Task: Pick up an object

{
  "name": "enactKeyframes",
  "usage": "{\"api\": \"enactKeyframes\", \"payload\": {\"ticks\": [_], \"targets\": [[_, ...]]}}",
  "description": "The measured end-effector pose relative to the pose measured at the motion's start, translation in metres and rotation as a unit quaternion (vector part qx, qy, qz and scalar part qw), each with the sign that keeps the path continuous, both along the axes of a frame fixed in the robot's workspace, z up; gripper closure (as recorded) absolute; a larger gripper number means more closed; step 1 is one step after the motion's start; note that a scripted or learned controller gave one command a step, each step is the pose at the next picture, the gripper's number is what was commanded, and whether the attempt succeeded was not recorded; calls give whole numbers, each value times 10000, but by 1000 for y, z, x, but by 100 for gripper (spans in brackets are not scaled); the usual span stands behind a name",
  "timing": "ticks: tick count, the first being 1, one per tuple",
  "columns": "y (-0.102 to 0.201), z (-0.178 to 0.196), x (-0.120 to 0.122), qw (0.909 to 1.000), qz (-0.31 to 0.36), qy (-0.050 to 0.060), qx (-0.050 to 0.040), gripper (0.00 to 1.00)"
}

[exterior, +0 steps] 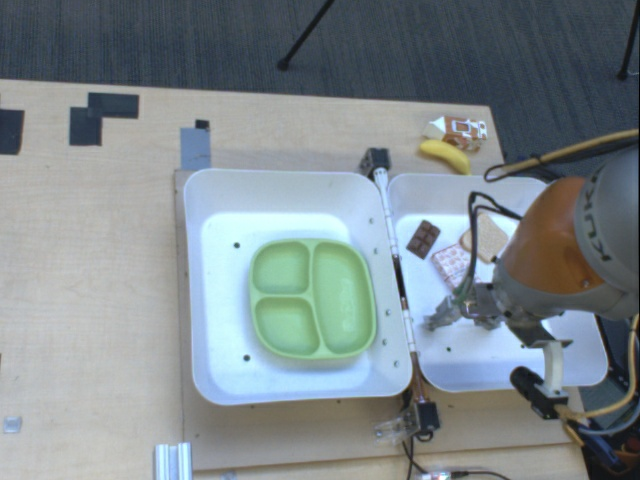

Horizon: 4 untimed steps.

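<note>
My gripper point(447, 313) hangs low over the right bin point(500, 373), below the arm's orange band, near the bin's left-centre floor. Just above it lies a pink-and-white checked piece point(451, 261), close to the gripper's upper side. A brown waffle-like block point(424, 237) lies further up-left in the same bin. A tan slice of toast point(487, 236) sits at the upper middle, partly covered by the arm and a black cable. The view shows nothing held in the gripper.
The left bin point(215, 268) holds a green divided plate point(312, 299). A divider rail point(393, 258) runs between the bins. On the bench behind the right bin lie a banana point(445, 154) and a small packet point(461, 128).
</note>
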<state>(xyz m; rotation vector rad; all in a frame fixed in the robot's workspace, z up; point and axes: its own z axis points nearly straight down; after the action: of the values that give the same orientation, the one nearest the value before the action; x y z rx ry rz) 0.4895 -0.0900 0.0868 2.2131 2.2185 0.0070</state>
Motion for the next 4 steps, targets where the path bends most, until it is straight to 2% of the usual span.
{"api": "enactKeyframes", "payload": {"ticks": [1, 2, 3, 4], "targets": [[0, 11, 2, 10000, 11, -28, 1, 100], [0, 11, 2, 10000, 10, -26, 2, 0], [1, 22, 4, 10000, 23, -42, 5, 100], [1, 22, 4, 10000, 24, -43, 4, 0]]}}
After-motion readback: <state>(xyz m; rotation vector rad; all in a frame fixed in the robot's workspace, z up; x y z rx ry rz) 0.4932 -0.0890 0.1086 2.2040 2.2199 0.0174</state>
